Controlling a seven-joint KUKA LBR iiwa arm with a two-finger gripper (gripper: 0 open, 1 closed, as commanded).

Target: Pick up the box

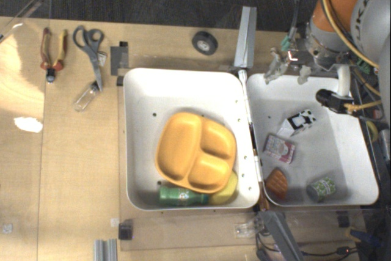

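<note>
White plastic bins, side by side, with the gripper [286,65] poised at the far rim of the right bin [342,159].

The gripper's fingers stand apart and clasp nothing. The box [302,120], black and white, lies on the right bin's floor a little nearer the camera than the gripper, apart from it and with open floor between them. Further out from the gripper along the same floor lie a pinkish packet [280,148], then an orange-brown ball [277,183] and a small green object [322,187] at the near wall. To the gripper's side, beyond the dividing wall, the left bin [183,85] holds a yellow divided plate [196,151] resting over a green can [176,195] and a yellow-green item [226,189]. On the bench [67,162], well beyond that bin, lie scissors [91,52] and pliers [52,52]; a tape roll [204,42] sits nearer.
</note>
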